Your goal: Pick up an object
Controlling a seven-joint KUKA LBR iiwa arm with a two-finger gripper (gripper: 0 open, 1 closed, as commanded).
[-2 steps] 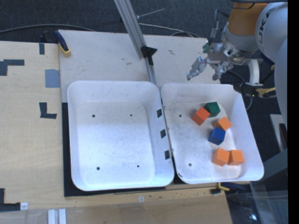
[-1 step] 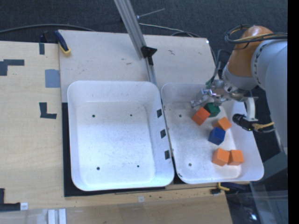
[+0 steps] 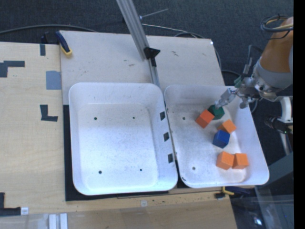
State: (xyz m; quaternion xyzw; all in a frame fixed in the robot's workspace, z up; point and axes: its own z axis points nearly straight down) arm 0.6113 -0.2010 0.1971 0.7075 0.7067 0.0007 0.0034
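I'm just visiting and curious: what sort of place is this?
Probably a robotics lab bench. A robot arm reaches over two white bins, small coloured blocks lie in the right one, and cables trail across dark carpet.

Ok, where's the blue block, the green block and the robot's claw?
Blue block [image 3: 221, 139], camera view: middle of its top face.
Green block [image 3: 218, 111], camera view: its visible top, beside an orange block.
Claw [image 3: 225, 100], camera view: fingertip end, just above the green block.
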